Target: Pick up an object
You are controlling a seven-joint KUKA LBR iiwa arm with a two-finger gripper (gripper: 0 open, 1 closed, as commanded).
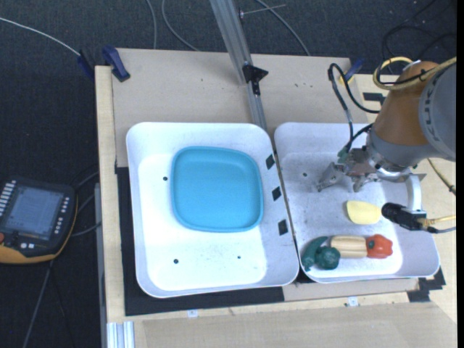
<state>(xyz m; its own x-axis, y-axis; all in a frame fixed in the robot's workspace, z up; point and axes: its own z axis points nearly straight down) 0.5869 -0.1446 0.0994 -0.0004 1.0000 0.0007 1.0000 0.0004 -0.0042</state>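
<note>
Looking down at a slant on a wooden tabletop [188,85] that carries two shallow white bins side by side. A grey arm [435,114] with an orange band reaches in from the right, and its fingers [338,185] hang low over the upper middle of the right bin [304,147]. The fingers are spread wide with nothing between them. None of the bin's four things touches them.

Nearest is a pale yellow lump [362,211], just below the fingers and a little to their right. Farther below, along the bin's lower edge, three things lie in a row: a green lump [320,256] below and slightly left of the fingers, a tan stick [348,246] touching it, and a red piece [379,246] at the stick's right end.

Well to the left of the fingers, the left bin [145,216] holds a blue square plate [217,188] lying flat. Above and left of the fingers, a metal post [232,27] crosses the tabletop. Far left, off the tabletop, a handheld control screen [32,220] lies on the dark floor.
</note>
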